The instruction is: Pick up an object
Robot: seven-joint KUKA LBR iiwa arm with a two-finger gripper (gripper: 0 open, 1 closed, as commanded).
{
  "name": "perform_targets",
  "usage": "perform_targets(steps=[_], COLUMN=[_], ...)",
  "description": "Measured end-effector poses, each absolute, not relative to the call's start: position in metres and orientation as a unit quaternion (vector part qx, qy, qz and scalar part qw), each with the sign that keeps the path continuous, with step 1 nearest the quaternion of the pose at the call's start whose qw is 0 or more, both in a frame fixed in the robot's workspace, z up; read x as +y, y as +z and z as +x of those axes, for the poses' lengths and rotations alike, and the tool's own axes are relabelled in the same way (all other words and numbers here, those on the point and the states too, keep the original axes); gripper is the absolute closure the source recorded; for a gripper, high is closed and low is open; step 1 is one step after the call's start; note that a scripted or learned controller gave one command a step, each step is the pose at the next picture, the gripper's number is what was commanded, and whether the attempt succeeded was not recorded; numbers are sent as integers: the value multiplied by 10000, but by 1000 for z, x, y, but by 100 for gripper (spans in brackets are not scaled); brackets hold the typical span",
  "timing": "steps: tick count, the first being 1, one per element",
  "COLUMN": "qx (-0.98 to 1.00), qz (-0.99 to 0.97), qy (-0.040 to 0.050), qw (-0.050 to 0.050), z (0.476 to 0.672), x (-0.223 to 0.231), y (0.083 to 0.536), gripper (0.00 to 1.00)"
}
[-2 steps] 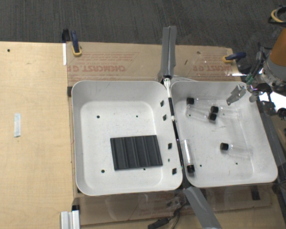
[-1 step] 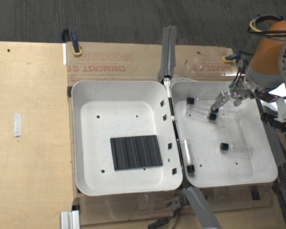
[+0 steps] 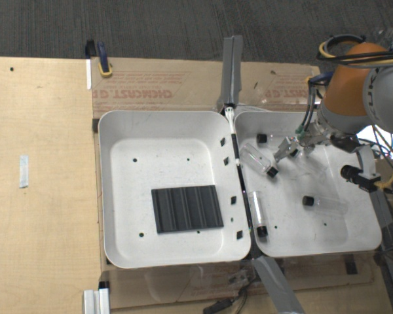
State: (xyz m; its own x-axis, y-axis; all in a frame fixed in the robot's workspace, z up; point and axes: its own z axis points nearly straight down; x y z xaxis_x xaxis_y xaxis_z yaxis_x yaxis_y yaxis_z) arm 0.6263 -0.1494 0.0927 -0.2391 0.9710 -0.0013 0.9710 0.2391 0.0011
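At the bottom edge, nearest the camera, a grey bar [image 3: 280, 292] runs off the picture at a slant below the seam of the two bins, its lower end cut off. Just above it is the near rim of the left bin [image 3: 118, 241], which holds a dark ribbed panel [image 3: 187, 209] lying flat, its ribs running away from the camera.

The right bin [image 3: 354, 237] holds several clear pieces that are hard to make out against the white floor. A clear tube [image 3: 255, 208] lies along the bin's left wall, its long axis running near to far and its black cap at the near end. A second clear tube, the slanted tube [image 3: 254, 157], lies further back with its black cap pointing toward the near right. A small black piece [image 3: 262, 138] sits behind it, and another black piece [image 3: 308, 201] lies toward the bin's middle beside something transparent that is too faint to identify.

The arm's orange band [image 3: 347, 87] shows at the right, the arm itself cut by the picture's edge. The gripper [image 3: 286, 151] hangs low over the far part of the right bin, near the slanted tube's capped end. It is small and glinting, so I cannot tell whether it is open or closed, nor whether it touches the tube.
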Motion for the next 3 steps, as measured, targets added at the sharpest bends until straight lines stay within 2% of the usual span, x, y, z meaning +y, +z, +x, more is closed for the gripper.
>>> perform_targets(steps=[1, 2, 3], qx=[7919, 7919, 7915], qz=[6106, 6106, 6112], qy=[-1, -1, -41], qw=[6, 6, -21], z=[659, 659, 657], x=[-106, -106, -109], y=[92, 92, 101], gripper=[0, 0, 100])
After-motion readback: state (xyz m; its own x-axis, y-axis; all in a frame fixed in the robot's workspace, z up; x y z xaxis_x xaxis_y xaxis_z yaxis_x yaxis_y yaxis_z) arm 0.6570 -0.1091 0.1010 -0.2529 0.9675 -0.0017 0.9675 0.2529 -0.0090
